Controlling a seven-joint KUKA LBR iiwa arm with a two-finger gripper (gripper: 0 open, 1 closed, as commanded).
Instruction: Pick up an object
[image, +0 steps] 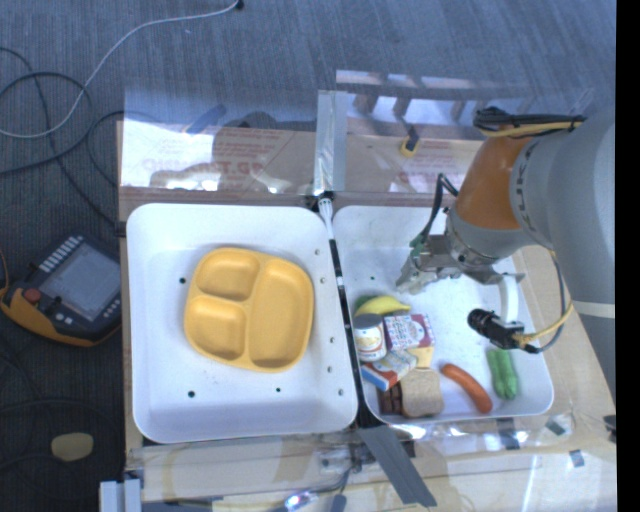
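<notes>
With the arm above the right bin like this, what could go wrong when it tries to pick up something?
1. The banana, small jar, packet and bread lie pressed together, so the gripper may catch two things or push them apart.
2. The gripper hangs over bare bin floor beside the banana; coming straight down, it may close on nothing.
3. The sausage and green pepper lie near the right bin's wall, leaving little room.

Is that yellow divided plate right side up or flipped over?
Right side up. The yellow plate lies flat in the left bin, its three hollow compartments facing up.
</notes>
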